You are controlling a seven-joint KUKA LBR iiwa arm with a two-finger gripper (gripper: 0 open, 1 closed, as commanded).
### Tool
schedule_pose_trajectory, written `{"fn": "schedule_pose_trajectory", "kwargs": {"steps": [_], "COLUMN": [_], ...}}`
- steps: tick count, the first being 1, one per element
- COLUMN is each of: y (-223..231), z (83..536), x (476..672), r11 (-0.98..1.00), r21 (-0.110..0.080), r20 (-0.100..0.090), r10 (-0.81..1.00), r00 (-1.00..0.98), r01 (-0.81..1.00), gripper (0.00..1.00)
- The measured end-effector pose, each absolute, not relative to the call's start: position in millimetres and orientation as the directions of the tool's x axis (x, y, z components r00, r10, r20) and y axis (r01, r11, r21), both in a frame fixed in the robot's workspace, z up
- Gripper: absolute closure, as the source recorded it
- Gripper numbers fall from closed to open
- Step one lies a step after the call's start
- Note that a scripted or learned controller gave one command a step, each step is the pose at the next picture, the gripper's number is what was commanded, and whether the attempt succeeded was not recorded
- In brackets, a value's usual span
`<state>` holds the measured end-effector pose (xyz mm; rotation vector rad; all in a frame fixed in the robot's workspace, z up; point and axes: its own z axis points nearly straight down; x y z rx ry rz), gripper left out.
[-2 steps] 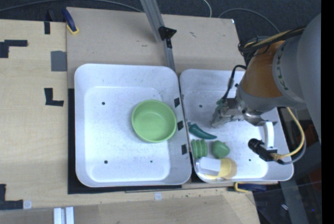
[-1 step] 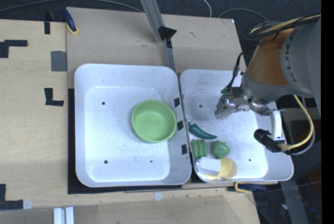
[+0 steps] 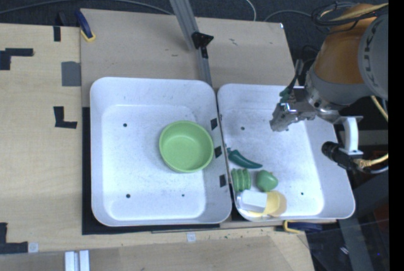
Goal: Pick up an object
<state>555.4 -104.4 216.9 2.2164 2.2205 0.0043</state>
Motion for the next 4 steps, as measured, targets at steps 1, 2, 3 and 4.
{"fn": "schedule_pose_trajectory", "kwargs": {"steps": [1, 2, 3, 4], "y": [-104.9, -61.7, -4.3, 51.4], "z": [261.1, 260.2, 241.5, 244.6], "x": [562.2, 546.5, 533.2, 519.0], "r11": [0.002, 0.005, 0.006, 0.008], "r21": [0.004, -0.002, -0.004, -0.004], "r20": [-0.001, 0.001, 0.002, 0.002], "r10": [1.000, 1.000, 1.000, 1.000], "r00": [-0.002, -0.005, -0.006, -0.008], "r01": [1.000, 1.000, 1.000, 1.000], "gripper": [1.00, 1.00, 1.00, 1.00]}}
